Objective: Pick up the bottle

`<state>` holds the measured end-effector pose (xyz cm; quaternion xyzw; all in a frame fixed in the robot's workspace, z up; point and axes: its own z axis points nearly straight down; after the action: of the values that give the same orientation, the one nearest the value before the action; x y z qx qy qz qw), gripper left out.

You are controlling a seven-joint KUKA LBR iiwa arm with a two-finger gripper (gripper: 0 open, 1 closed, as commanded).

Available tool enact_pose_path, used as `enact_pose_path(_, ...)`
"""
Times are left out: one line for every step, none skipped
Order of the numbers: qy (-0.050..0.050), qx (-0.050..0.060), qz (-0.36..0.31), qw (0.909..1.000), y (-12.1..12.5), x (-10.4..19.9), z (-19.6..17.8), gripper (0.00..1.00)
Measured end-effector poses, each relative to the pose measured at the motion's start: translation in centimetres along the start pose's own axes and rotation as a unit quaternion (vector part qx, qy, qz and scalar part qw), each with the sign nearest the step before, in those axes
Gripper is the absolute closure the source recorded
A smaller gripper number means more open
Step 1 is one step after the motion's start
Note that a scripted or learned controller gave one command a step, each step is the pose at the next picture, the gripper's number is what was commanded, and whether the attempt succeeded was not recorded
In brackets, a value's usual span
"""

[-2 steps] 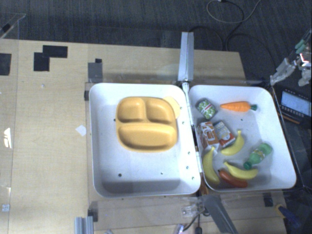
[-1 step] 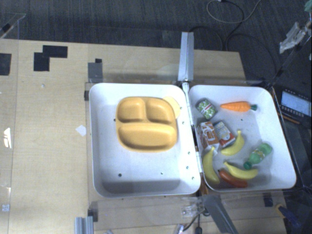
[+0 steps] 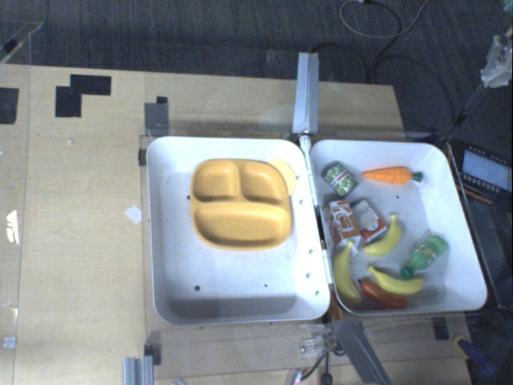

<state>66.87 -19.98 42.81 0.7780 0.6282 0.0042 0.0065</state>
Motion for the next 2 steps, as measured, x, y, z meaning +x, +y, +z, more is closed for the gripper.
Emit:
enact_pose_path(0.000,0.006,0.165,0.9863,-3.7,3.8,13.1,1.00)
enact_pose_path(-0.001,0.006,0.403,0.9153,-4.0,5.3,27.5,1.00)
